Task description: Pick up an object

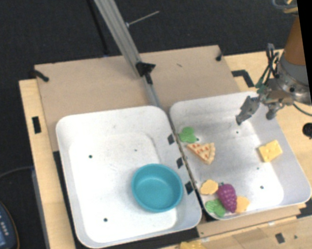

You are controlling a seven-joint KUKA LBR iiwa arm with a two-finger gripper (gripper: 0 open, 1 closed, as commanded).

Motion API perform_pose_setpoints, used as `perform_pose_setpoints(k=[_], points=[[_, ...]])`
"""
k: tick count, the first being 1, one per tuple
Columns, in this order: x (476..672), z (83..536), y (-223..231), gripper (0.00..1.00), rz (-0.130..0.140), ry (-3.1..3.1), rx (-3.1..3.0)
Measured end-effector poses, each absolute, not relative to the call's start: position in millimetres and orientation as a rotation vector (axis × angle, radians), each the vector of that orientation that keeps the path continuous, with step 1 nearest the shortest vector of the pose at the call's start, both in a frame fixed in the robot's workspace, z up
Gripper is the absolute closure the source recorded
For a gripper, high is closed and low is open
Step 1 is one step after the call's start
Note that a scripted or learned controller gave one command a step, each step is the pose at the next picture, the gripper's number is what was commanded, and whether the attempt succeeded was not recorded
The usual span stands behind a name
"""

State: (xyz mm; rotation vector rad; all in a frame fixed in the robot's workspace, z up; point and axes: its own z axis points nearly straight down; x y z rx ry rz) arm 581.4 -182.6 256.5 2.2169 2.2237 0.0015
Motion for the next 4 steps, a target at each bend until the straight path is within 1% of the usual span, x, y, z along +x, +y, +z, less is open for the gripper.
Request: perform_pose_setpoints(k=[1,2,3,4], points=[[581.4,256.5,-182.6,0.0,0.002,2.224,2.217],[580.7,193.2,-182.7,0.0,-0.006,2.222,2.224],[572.8,132.5,-182.1,0.0,-0.007,2.223,2.224],[572.4,99.2,-183.4,0.0,-0.004,2.218,2.224]])
